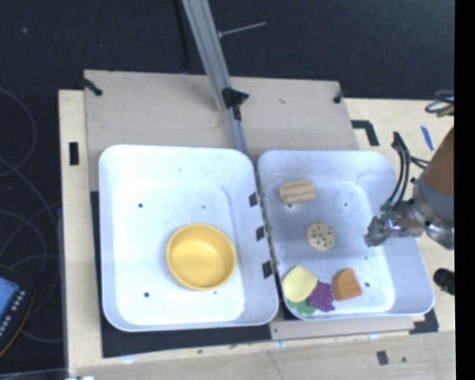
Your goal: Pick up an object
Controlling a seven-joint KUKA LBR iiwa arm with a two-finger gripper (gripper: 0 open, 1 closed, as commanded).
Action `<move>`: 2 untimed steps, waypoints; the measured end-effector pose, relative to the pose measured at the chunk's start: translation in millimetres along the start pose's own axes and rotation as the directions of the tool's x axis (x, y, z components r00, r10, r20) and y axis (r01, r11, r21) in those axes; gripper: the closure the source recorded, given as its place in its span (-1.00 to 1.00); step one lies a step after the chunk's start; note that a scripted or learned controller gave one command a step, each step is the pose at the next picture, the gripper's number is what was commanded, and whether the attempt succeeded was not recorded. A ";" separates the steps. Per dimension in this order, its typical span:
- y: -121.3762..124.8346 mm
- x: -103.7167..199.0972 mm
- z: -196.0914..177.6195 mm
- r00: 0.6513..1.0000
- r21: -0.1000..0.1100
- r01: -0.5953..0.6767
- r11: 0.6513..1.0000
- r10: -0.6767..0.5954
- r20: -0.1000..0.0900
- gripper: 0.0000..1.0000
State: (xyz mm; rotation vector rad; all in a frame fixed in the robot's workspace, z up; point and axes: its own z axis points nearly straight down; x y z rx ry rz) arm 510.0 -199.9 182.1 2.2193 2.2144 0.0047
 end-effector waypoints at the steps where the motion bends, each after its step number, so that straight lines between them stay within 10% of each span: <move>1: 2.5 -1.5 -53.2 1.000 -0.002 0.006 1.000 -0.006 0.001 1.00; 2: 14.7 43.5 -62.1 1.000 0.002 0.011 1.000 -0.011 -0.003 1.00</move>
